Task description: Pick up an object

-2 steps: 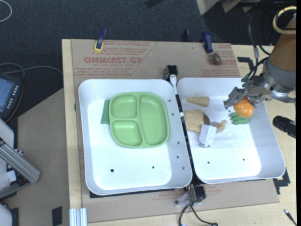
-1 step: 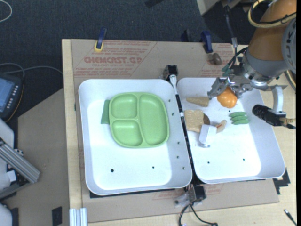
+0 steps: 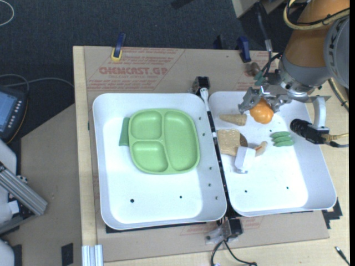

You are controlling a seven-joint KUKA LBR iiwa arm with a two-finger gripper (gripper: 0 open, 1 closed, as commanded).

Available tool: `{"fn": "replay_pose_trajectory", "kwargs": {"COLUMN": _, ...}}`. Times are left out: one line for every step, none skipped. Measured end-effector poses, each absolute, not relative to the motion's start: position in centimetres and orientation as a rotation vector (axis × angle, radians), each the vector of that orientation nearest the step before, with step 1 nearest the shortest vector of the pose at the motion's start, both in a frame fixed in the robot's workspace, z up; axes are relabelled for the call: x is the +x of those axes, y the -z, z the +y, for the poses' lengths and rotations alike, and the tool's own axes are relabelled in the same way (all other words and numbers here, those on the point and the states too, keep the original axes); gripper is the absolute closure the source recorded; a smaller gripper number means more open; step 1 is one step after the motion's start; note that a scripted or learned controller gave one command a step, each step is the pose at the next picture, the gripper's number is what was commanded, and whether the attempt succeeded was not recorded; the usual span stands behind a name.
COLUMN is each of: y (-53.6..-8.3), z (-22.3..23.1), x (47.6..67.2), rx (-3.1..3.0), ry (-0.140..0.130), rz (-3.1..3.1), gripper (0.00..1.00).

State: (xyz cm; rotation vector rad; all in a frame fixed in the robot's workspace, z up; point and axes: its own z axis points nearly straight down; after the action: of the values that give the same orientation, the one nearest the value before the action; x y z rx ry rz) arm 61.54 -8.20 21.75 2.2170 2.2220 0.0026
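Camera view: the gripper (image 3: 260,100) is at the upper right of the frame, over the right bin (image 3: 310,195); I cannot tell its state. The orange ball (image 3: 262,113) sits just below it. Nearby lie bread pieces (image 3: 228,140) and a green pod (image 3: 282,138). The left bin (image 3: 111,165) holds a green tray (image 3: 164,141).

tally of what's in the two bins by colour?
Green: 2, a divided plate in the left bin and a pea pod in the right bin
Orange: 1, a round fruit at the gripper
Tan/brown: 3, a wedge, a bread slice, a small piece
White: 1, a small block
Total: 7
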Motion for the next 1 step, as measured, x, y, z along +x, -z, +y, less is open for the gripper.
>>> {"fn": "replay_pose_trajectory", "kwargs": {"y": -21.60, "z": -9.54, "x": 61.52, "rx": 2.220, "ry": 0.000, "rz": 2.218, "gripper": 1.00}}
